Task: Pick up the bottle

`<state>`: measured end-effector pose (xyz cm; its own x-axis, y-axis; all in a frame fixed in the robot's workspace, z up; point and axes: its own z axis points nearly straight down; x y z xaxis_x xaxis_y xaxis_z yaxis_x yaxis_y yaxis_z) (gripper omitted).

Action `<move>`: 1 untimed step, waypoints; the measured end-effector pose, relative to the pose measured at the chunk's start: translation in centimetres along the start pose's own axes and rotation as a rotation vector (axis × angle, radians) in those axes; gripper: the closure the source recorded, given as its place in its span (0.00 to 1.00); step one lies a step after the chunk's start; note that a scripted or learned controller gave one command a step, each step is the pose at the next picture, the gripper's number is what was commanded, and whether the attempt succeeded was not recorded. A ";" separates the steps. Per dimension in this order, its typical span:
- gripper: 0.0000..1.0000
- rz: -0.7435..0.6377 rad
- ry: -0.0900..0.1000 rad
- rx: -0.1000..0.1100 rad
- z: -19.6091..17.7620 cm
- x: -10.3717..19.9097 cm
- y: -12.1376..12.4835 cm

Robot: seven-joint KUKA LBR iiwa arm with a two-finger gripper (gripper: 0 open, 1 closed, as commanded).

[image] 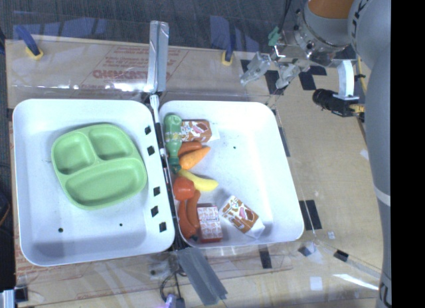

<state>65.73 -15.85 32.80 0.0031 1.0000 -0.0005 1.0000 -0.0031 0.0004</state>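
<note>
From above, two white bins sit side by side on the bench: the left bin [40,187] holds a green divided plate [99,165], and the right bin [265,167] holds a heap of things pressed against its left wall. The bottle [173,134], green and lying lengthwise along that wall, is at the far end of the heap, touching a small packet [196,129] with a red and white printed label whose words are too small to read. Just below lie an orange carrot [194,158], a yellow banana [198,182], a red piece [186,207], a red-patterned box [209,224] and a tilted carton [240,215] with brown and white print, also unreadable. Reversed red lettering shows faintly on the clear sheet [123,64] behind the bins. The gripper [269,74] hangs outside the right bin, beyond its far right corner, well apart from the bottle; its fingers stand spread apart with nothing between them
</note>
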 end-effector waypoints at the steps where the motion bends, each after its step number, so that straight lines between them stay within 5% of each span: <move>1: 0.00 0.281 0.001 0.007 8.2 -2.8 0.0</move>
<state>65.69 -18.64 24.57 0.2798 0.9600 -0.0003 0.9600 -0.2798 -0.0063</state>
